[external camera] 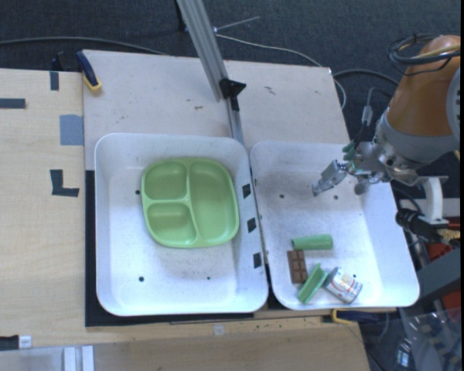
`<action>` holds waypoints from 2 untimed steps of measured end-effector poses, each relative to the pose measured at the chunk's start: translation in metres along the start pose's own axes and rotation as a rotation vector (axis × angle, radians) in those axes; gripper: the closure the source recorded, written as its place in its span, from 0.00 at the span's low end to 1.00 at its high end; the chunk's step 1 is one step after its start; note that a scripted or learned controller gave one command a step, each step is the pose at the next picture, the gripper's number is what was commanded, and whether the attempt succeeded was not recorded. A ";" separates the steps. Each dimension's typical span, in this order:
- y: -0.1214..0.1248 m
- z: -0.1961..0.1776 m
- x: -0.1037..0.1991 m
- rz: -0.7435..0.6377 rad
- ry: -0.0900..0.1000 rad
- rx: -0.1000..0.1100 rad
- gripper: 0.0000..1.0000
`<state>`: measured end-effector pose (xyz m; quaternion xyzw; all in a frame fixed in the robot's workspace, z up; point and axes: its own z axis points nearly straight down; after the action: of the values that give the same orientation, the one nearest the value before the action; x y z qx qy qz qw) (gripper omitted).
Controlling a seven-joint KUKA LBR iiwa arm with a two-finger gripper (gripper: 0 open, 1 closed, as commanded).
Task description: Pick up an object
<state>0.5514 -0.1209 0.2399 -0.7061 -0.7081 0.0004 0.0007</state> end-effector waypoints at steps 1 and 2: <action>0.000 0.000 0.000 0.000 0.000 0.000 0.00; 0.007 0.060 0.003 0.001 0.000 0.006 0.00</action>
<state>0.5581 -0.1180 0.1795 -0.7065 -0.7077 0.0025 0.0027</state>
